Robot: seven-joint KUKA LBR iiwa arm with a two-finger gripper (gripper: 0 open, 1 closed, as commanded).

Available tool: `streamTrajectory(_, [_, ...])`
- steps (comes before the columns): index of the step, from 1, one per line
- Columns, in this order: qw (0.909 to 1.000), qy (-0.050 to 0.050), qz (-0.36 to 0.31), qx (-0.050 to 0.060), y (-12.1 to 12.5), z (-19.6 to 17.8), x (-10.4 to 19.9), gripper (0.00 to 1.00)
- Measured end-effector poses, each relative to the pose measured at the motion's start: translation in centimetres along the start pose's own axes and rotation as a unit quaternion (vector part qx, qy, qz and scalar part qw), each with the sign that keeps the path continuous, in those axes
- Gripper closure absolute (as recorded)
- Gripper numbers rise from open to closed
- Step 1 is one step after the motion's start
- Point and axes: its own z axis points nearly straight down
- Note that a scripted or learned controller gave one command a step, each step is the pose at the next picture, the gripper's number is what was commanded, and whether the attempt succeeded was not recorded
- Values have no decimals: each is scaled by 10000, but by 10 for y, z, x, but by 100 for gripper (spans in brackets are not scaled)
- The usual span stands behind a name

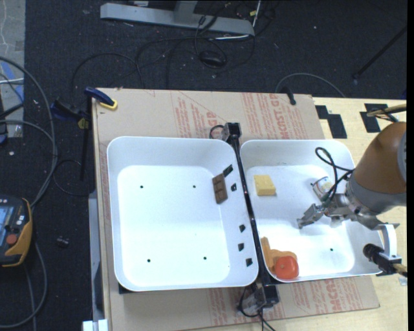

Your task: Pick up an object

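Sponge (264,185), pale yellow and square, lies flat on the right bin (294,154) floor near the divider, untouched. I take it as nearest target. Gripper (308,219) hangs just right of it, low over the floor; whether its fingers are spread I cannot tell. Approach step, I judge: next I need to shift left and descend. Red ball (286,266) sits in the near corner.

Dark speckled carpet (58,58), black cables (162,45) trailing across it, cardboard-topped bench (194,110), grey bar (174,18) at top
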Motion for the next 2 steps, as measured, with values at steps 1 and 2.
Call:
streamTrajectory(1, [10000, -6, 3, -27, 1, -13, 0, 100])
streamTrajectory(2, [10000, -14, -5, -50, 4, -68, 10, 100])
